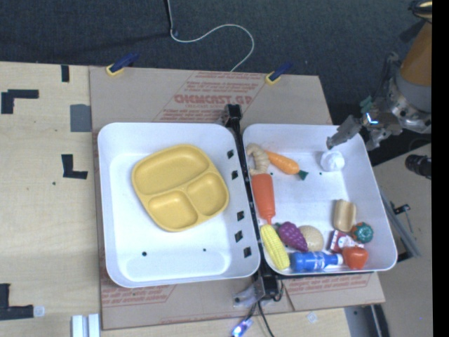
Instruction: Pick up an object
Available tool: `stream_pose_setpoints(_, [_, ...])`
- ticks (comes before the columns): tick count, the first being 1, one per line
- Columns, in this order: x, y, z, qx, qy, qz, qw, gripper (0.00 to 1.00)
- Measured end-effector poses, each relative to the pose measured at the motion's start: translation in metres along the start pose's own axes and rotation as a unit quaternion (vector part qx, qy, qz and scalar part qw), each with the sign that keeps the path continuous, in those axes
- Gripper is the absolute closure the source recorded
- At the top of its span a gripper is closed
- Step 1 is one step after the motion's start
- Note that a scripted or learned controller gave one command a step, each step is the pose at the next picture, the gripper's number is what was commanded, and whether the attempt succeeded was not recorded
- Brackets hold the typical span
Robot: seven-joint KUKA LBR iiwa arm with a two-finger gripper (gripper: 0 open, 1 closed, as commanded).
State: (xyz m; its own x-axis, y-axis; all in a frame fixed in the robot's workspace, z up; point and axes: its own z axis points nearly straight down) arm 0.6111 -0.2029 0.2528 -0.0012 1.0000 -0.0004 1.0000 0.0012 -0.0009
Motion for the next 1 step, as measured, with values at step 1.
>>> stream_pose_setpoints(1, [0.0444, -0.0827, -0.1069, -0.003, 0.0, -0.001, 1.0, 0.0])
